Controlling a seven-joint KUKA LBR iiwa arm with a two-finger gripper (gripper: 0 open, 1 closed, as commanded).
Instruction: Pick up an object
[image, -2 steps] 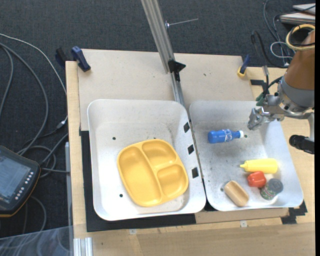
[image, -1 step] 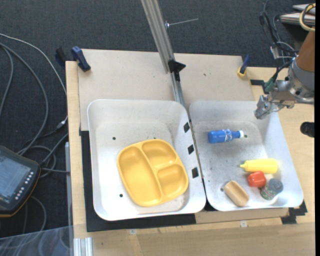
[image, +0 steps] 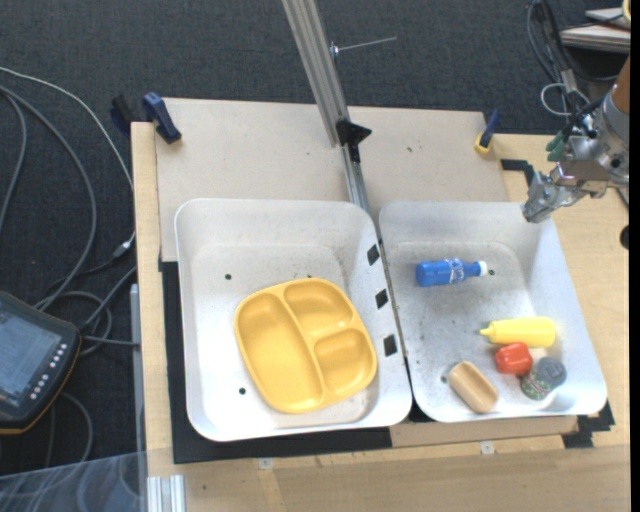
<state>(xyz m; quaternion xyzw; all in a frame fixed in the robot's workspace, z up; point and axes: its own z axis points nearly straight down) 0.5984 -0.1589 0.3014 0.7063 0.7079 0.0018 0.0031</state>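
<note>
**Right bin, five pieces, nothing in hand**

Nearest the camera, along the right bin's (image: 560, 275) front edge: a tan bread-roll toy (image: 473, 386), a red block (image: 513, 358), a round grey-green can (image: 543, 378) touching it. Just behind them, a yellow bottle (image: 520, 330) on its side. Farther back, apart, a blue bottle (image: 450, 272) with white cap, lying flat. Left bin (image: 200, 240) holds a yellow divided plate (image: 305, 343). My gripper (image: 537, 207) hangs over the right bin's far right corner; jaws' state I cannot tell.

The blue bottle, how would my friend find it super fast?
Look in the right white bin, the one without the yellow plate. The blue bottle lies on its side, alone near the bin's far end. It is the only blue thing there, with a white cap.
</note>
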